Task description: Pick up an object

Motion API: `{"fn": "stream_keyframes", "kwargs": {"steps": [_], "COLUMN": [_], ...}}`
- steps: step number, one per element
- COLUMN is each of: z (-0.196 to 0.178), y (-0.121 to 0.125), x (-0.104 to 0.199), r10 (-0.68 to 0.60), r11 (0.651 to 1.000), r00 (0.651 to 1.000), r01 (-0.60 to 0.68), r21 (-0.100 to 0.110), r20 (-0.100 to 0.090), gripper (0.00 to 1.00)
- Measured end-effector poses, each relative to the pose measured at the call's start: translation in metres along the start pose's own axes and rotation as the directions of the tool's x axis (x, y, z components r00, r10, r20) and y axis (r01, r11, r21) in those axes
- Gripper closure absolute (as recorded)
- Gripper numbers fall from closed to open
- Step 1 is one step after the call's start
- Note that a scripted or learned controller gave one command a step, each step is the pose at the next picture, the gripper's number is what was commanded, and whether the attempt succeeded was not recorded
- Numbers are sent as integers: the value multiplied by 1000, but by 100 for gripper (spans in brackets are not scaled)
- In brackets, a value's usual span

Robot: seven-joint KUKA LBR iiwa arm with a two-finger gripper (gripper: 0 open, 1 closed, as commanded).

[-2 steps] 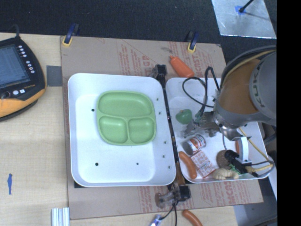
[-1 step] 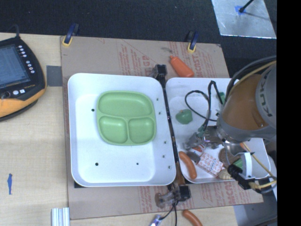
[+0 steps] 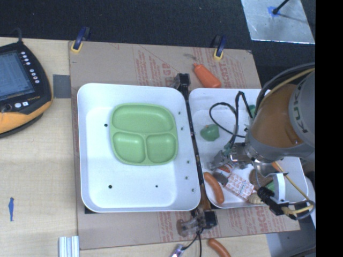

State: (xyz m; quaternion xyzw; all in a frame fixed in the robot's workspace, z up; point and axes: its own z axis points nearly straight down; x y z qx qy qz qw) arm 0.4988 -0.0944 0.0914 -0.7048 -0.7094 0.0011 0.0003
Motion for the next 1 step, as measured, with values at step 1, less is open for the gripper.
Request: {"fn": "stream_keyframes", "kwargs": {"steps": [1], "z": [0], "y": [3], "x": [0], "r10": [1], "r11": [1000], "r00": [1000], "r01": [-1], "r21": [-1], "r20": [1], "gripper": [0]}}
